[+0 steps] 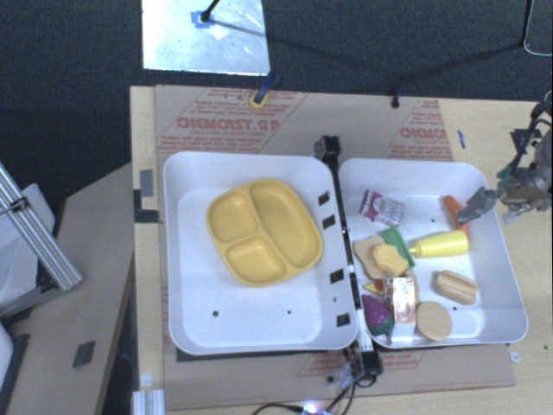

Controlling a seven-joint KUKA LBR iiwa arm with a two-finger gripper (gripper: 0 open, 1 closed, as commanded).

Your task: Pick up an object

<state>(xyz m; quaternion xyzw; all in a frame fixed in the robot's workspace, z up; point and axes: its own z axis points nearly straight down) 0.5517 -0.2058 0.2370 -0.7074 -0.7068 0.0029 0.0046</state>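
My gripper hangs over the right rim of the right bin, reaching in from the right edge of the view. Its tip is next to an orange carrot piece and just above a yellow bottle lying on its side. I see nothing held in it. Around them in that bin lie a red-and-white packet, a green piece, tan bread pieces, a bun, a round cookie, a wrapped snack and a purple item.
The left bin holds a yellow divided plate. A black hinge strip runs between the bins. A silver sheet lies on the dark floor behind the bench.
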